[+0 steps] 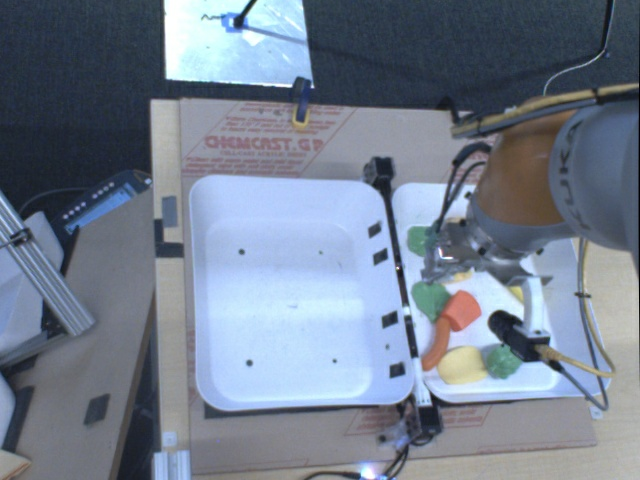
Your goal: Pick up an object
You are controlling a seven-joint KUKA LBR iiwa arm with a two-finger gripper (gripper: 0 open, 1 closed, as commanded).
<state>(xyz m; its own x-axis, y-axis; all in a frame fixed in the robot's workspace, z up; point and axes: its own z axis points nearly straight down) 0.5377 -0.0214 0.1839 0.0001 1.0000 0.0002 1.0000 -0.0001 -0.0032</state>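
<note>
- The gripper is hanging over the right bin, its grip state impossible to tell.
- An orange block is lying just below it, seemingly untouched.

dark speckled carpet all around, a shiny metal sheet lying at top, brown cardboard spread over the wooden bench.

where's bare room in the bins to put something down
The left bin offers open white floor from wall to wall. The right bin is crowded: green piece, orange block, yellow piece and the hand bunch along its front and middle.
</note>
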